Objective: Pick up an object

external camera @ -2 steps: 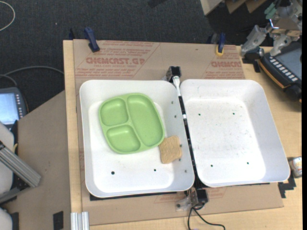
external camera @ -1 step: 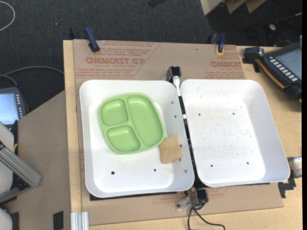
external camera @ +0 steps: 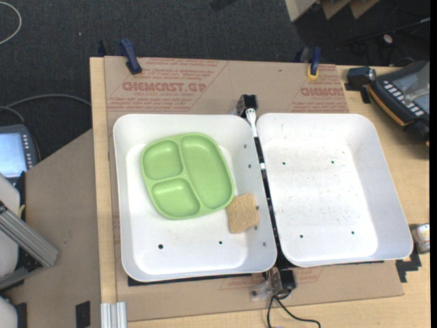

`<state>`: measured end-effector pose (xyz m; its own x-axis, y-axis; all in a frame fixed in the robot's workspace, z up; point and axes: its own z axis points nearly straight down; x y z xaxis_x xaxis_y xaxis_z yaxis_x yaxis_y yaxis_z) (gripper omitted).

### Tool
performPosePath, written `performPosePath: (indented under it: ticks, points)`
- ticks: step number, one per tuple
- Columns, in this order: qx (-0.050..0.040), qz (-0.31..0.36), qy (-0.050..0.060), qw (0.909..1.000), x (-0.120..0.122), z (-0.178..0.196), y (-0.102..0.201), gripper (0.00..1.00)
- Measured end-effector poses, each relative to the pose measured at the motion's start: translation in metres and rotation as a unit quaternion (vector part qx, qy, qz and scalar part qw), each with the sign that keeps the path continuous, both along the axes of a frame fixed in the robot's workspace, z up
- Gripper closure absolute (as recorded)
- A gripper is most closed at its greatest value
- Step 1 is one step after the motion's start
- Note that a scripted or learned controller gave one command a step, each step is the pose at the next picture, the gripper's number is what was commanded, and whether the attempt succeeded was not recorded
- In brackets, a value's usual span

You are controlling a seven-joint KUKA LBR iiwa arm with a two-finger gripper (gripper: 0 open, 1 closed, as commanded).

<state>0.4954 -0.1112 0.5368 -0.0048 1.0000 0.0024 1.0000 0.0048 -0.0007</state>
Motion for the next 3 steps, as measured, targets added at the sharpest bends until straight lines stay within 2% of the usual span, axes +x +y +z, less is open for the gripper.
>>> performPosePath:
  ticks: [1, 2, 3]
  points:
    - [-0.0022, -0.002, -0.002, 1.0000, 0.004, 0.010, -0.003, 1.00]
    - [0.0000, -0.001, 0.005, 1.0000, -0.017, -0.093, 0.033, 1.00]
    - [0.0000, 0.003, 0.006, 1.0000, 0.010, -0.201, 0.133, 1.00]
